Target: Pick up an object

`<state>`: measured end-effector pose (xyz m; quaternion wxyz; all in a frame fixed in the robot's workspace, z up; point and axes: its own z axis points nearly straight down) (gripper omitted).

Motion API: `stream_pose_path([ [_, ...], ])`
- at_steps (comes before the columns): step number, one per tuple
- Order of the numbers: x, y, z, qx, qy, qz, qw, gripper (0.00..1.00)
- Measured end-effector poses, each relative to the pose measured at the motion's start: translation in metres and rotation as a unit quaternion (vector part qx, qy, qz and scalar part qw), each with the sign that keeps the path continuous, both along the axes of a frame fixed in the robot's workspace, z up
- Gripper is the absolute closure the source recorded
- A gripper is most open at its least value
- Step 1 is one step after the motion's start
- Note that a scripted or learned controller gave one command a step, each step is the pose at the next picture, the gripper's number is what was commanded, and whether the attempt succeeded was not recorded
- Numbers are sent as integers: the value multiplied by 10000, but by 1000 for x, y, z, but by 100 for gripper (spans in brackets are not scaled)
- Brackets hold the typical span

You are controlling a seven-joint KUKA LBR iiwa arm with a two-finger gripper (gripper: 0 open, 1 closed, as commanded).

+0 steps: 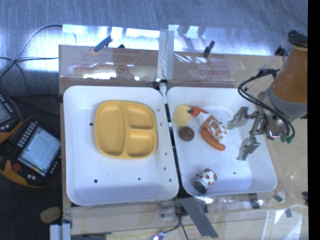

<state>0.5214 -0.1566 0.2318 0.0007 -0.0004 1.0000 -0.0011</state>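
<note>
The right bin [260, 181] holds a pale yellow round fruit [182, 115], a small brown ball [186, 133], an orange-and-white toy [213, 128] lying over an orange carrot-like piece [215, 144], and a small patterned cup [205, 179] on its side near the front. My gripper [244, 133] hangs over the right part of this bin, to the right of the orange toy. Its two grey fingers [240, 117] are spread wide apart, open, with nothing between them.
The left bin [80, 184] carries a yellow divided plate [126, 128]. A ridge between the bins [170, 134] runs front to back. Black cables [252, 86] loop by the wrist. A handheld controller [30, 149] lies off the bench to the left.
</note>
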Motion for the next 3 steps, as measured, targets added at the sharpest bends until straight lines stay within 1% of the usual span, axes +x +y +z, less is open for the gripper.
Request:
stream_pose_path([
  [1,-19,1,-139,4,-24,-839,9965,0],
  [2,58,14,-142,8,-56,-2428,9701,0],
  [3,59,14,-131,-13,-81,-2422,9702,100],
])
